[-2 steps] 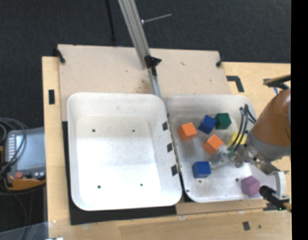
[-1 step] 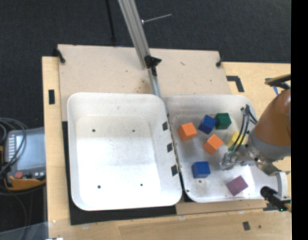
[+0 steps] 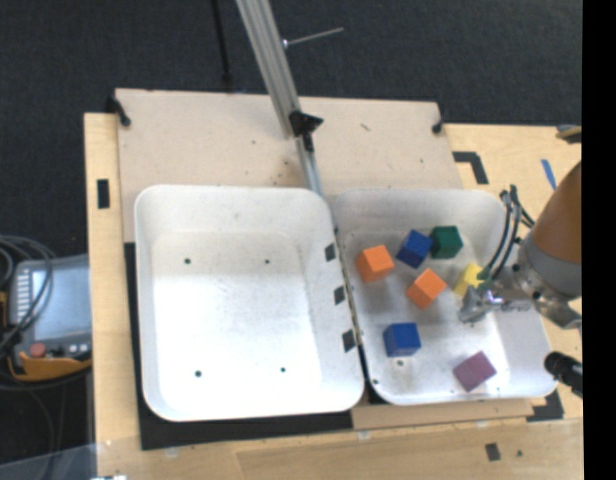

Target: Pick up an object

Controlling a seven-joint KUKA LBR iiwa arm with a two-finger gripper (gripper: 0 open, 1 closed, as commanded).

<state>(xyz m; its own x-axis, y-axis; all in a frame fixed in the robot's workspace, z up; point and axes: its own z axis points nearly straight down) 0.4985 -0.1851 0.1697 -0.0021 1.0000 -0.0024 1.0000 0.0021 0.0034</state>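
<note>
Yellow block (image 3: pixel 471 275) at right-centre of frame, in the right bin (image 3: pixel 388 206), beside the pincer (image 3: pixel 475 303) (spread not discernible); judged light, rigid, smooth; grip across opposite flat faces

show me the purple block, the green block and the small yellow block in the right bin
purple cube-shaped block (image 3: pixel 475 370), camera view, centre of its top face
dark green cube-shaped block (image 3: pixel 446 241), camera view, centre of its top face
small yellow block (image 3: pixel 471 276), camera view, its visible left part, beside the gripper
</note>
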